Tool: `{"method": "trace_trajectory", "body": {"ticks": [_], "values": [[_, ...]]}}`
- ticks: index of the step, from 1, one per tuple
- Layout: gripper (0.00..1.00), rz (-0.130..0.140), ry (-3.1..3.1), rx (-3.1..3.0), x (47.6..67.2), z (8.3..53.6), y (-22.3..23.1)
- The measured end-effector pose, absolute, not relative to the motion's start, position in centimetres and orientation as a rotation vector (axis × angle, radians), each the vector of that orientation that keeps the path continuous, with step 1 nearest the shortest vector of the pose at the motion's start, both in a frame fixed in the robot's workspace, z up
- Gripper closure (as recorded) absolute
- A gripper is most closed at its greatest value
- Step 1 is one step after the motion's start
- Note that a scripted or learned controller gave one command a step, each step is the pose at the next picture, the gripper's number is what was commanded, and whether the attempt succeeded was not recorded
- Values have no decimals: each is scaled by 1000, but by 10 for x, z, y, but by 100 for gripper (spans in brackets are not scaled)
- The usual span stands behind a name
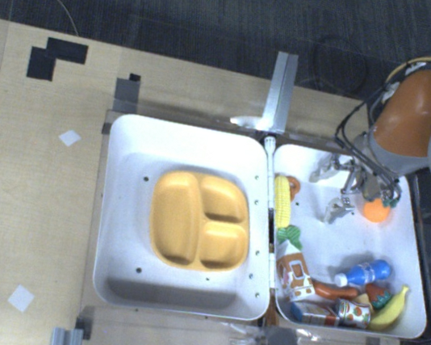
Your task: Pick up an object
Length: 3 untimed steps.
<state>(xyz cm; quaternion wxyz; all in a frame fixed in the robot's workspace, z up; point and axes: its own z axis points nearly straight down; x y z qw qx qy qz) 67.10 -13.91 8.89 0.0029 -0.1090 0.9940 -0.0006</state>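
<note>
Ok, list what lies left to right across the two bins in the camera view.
Yellow tray → corn → hand → orange ball → banana.

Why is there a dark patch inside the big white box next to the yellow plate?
In the camera view, that is a soft shadow along the near wall of the left bin, below the yellow tray; the picture is a little blurry, so the claw looks fuzzy.
</note>
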Motion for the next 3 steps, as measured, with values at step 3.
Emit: {"method": "trace_trajectory", "body": {"ticks": [3], "values": [[0, -9, 3027, -784, 615, 90, -183]]}}
